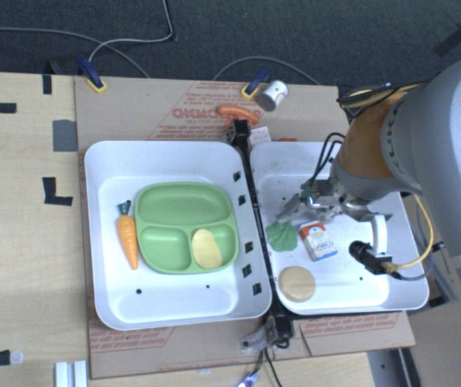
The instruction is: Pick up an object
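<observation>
Two white bins side by side; the pincer (309, 202) hangs low over the right bin (392, 293), arm (424, 135) reaching in from the right. Cannot tell if its fingers are apart or together, or whether anything sits between them. Just below-left of the pincer: a green leafy piece (280, 236). Just below it: a small white carton (319, 242) with red markings. Further below: a round tan disc (297, 284). Well to the left, in the left bin (110, 297): a green divided plate (184, 216) holding a pale yellow piece (207, 249), a carrot (127, 240) beside the plate.
</observation>
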{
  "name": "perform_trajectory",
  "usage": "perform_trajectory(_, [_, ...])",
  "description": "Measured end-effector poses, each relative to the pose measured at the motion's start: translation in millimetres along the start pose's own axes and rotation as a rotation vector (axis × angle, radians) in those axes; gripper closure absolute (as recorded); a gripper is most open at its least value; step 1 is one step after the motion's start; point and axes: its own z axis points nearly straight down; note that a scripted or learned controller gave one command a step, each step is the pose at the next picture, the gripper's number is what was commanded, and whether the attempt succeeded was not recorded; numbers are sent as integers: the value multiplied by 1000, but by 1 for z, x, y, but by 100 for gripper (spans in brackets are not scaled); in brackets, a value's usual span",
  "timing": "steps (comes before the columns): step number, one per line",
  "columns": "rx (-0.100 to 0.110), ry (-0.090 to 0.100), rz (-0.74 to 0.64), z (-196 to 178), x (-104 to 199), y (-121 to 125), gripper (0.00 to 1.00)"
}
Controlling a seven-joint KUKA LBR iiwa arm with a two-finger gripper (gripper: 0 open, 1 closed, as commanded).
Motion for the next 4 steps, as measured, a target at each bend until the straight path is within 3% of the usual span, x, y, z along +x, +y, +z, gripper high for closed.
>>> perform_trajectory(1, [-16, -6, -2, -1, 3, -19, 0])
perform_trajectory(2, [-15, -5, -1, 0, 1, -47, 0])
perform_trajectory(3, [-9, -2, -1, 0, -22, -68, 0])
perform_trajectory(4, [-12, -2, -1, -11, -22, -67, 100])
